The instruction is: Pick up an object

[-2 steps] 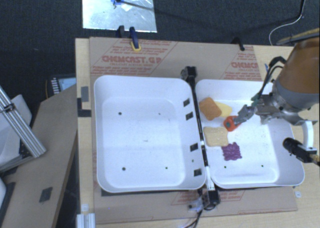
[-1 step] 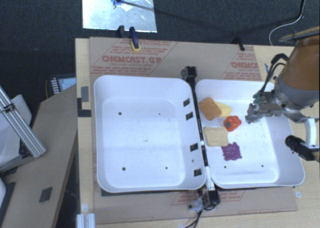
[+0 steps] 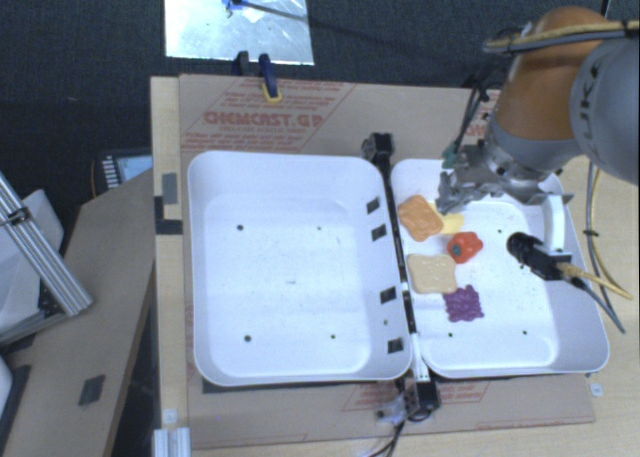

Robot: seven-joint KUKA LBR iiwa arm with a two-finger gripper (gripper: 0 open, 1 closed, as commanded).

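**First speaker:** Where is the arm, and what lies beneath it?

**Second speaker:** The grey arm reaches in from the right. Its gripper hangs low over the far end of the right bin. Just under it an orange slab and a small yellow piece lie touching. Nearer the viewer are a red toy fruit, a tan slice and a purple cluster, all close together.

**First speaker:** Is the gripper open, or holding something?

**Second speaker:** That cannot be told, because the wrist hides its tip. Nothing is seen in its grasp.

**First speaker:** What would make the pick go well?

**Second speaker:** Probably choosing one piece and centring on it, not on the seam where yellow meets orange. The flat pieces look hard to grip from above and may slide. The rounder red fruit seems the easier target. A straight descent and a straight lift should keep the neighbours from being dragged along.
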